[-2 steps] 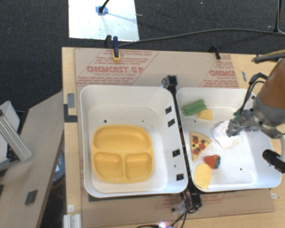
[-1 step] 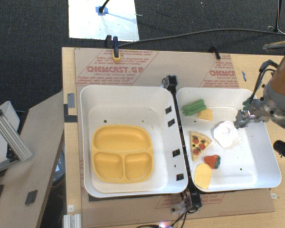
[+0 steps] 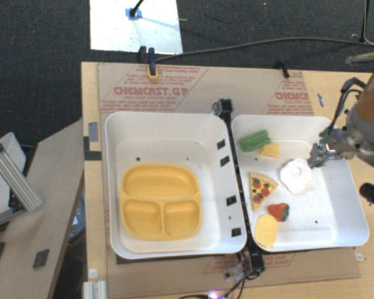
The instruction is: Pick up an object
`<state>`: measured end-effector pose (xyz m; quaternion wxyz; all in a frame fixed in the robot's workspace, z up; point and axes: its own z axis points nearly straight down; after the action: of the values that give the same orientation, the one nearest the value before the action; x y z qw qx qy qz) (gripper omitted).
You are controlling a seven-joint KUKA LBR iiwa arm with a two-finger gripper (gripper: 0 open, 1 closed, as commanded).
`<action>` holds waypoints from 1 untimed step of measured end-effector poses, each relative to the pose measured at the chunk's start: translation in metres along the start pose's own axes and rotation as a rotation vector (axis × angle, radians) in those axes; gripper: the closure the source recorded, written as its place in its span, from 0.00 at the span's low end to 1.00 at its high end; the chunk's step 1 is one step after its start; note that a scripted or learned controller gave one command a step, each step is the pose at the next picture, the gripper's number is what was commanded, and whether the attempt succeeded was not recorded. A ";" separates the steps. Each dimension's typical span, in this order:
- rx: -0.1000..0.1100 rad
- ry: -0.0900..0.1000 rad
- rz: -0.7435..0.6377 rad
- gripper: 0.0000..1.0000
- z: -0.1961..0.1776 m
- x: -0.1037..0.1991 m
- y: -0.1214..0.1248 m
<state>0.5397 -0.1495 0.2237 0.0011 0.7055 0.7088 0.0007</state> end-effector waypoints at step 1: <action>0.000 0.002 -0.004 1.00 0.006 0.043 0.015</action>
<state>0.5547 -0.1061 0.2179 0.0006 0.7039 0.7103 0.0013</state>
